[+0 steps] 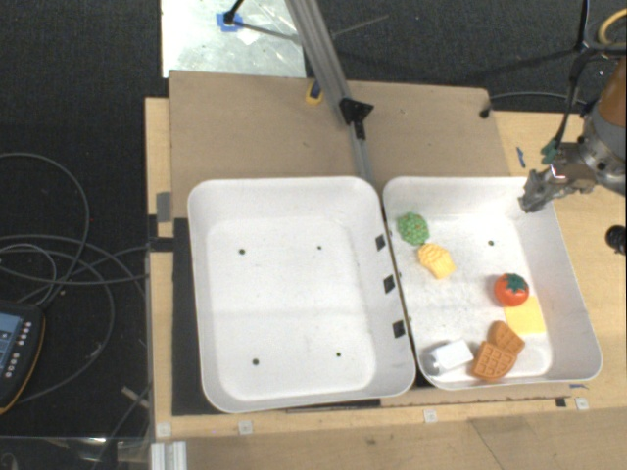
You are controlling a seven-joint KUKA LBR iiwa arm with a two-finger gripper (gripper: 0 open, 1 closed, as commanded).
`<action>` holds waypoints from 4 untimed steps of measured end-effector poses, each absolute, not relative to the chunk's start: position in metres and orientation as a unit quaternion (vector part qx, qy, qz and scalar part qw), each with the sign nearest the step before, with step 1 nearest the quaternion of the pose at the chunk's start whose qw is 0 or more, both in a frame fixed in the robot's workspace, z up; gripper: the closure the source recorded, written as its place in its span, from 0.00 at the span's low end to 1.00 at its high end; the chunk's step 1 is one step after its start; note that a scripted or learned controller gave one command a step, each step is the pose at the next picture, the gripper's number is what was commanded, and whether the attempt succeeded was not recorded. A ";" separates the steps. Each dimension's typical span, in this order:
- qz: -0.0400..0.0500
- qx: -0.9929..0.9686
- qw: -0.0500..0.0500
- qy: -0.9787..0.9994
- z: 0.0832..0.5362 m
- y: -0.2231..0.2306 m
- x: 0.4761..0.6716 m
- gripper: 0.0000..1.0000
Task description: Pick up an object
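The right bin (460, 199) holds several toy foods. A green broccoli piece (412, 228) lies near its left wall, with a yellow corn piece (436, 260) just below it. A red tomato (510, 289) sits on a yellow cheese slab (527, 317) toward the right. A brown waffle (497, 352) and a white block (450, 356) lie at the front. My gripper (535, 197) hangs over the bin's back right corner, well away from all the pieces, with nothing visible in it.
The left bin (284, 292) sits beside the right one, with black clips (389, 283) along the shared wall. A slanted metal pole (323, 47) crosses the back of the brown bench. Cables lie on the dark floor at left.
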State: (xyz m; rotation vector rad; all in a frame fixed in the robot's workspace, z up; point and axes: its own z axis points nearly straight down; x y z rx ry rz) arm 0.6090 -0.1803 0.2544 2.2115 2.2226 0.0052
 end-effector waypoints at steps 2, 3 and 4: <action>0.002 0.703 0.000 0.711 0.245 -0.059 0.623 1.00; 0.001 0.703 -0.001 0.711 0.232 0.000 0.627 1.00; 0.001 0.703 0.000 0.711 0.225 0.048 0.636 1.00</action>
